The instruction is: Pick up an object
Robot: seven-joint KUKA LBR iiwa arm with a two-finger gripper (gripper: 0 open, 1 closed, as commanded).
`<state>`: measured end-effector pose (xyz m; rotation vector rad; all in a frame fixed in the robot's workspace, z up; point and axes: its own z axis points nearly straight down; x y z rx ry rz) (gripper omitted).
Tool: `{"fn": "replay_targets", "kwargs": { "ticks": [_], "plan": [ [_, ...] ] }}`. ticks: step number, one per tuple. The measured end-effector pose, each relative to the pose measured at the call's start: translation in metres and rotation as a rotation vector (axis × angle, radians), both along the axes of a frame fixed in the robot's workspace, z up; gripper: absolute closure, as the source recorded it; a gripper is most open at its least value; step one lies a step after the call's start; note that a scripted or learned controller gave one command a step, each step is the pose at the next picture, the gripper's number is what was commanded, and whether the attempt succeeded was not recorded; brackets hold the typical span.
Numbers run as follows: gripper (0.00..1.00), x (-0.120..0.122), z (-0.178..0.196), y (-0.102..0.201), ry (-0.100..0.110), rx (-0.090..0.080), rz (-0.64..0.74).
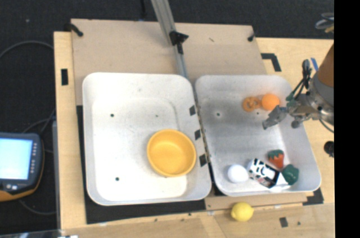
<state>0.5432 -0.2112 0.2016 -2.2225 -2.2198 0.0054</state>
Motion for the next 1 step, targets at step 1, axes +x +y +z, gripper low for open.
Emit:
{"fn": "replay_targets", "kwargs": {
  "ticks": [1],
  "plan": [
    [0.0,0.0019,-0.0597,0.0063,0.002,0.001,-0.002]
  ]
}}
